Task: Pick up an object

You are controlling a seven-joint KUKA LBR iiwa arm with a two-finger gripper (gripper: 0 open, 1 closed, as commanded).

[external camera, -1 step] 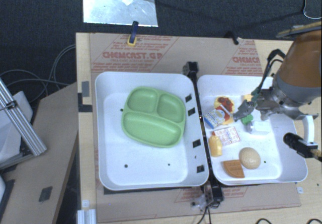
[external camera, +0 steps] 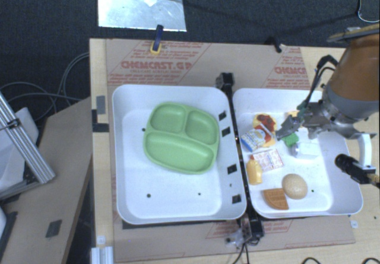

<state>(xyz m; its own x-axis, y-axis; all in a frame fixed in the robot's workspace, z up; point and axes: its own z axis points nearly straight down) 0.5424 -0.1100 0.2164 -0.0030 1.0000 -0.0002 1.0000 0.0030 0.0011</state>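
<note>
Overhead slanted view of the bench with both bins. The arm (external camera: 356, 79) reaches in from the right, and its pincer (external camera: 291, 129) hangs over the right bin (external camera: 347, 197), in that bin's upper middle. Whether the pincer is spread or pressed together cannot be told at this size; a small green object (external camera: 291, 138) lies at or just under its tip, and contact cannot be judged.

Candidate objects, placed relative to the pincer: a red-and-yellow toy food piece (external camera: 264, 121) just to its left; a printed packet (external camera: 255, 138) further left and slightly nearer the camera; a small card with red print (external camera: 271, 160) below-left; a yellow bottle-like piece (external camera: 254, 171) beyond that, near the bin's left wall; a tan round piece (external camera: 294, 186) almost directly below; an orange wedge (external camera: 275, 199) below and slightly left.

The left bin (external camera: 127, 197), well apart to the pincer's left, holds a green divided plate (external camera: 181, 138).

Suggested technique (a judgement): take the green object, the nearest target; centre over it, descend straight, and close only once it sits between the tips. Keeping clear of the red-and-yellow piece should avoid a double or glancing grasp
</note>
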